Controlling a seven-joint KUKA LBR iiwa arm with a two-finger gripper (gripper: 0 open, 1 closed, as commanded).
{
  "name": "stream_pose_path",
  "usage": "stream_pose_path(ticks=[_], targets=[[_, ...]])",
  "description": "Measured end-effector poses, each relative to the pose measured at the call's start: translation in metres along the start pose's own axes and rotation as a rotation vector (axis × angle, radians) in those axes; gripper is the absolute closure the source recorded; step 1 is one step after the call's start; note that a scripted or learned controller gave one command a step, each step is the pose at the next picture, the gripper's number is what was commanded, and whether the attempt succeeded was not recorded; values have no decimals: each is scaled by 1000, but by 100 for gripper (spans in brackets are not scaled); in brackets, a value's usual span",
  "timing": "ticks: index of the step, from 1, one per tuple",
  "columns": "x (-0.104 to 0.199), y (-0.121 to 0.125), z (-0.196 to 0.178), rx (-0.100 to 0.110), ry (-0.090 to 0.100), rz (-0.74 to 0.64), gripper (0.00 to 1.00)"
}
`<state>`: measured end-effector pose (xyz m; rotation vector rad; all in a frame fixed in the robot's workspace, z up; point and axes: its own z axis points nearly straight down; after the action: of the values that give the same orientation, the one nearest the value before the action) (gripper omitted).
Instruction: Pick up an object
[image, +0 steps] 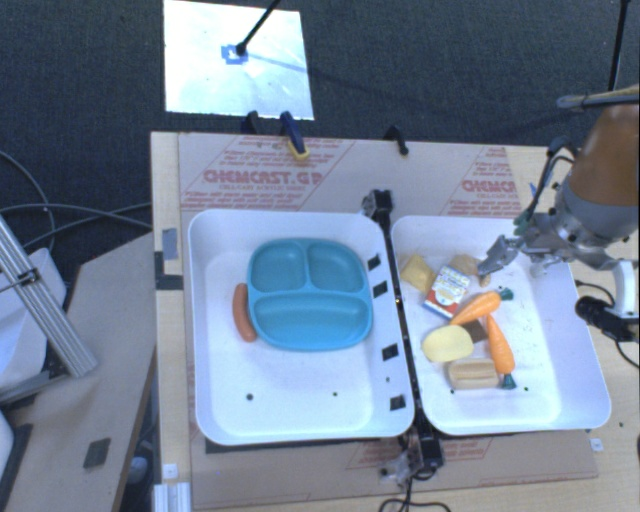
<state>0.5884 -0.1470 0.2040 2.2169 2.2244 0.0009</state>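
The right bin (560, 350) holds several toy foods. A yellow wedge (415, 270) and a tan piece (463, 266) lie at its far left, with a red-and-white packet (447, 290) just in front of them. Two orange carrots (476, 307) (499, 347), a yellow lump (447, 344) and a tan block (472, 374) lie nearer the front. My gripper (493, 260) hangs over the far part of this bin, right beside the tan piece and just behind the upper carrot. I see nothing held in it.
In the left bin (220, 400), a blue divided plate (308, 294) sits with an orange-brown sausage (241, 312) along its left side. A black-clipped divider (392, 320) runs between the bins. The right bin's right half is bare white floor.
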Motion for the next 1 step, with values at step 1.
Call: stream_pose_path(ticks=[1], targets=[[-50,-53,73,9,0,8,0]])
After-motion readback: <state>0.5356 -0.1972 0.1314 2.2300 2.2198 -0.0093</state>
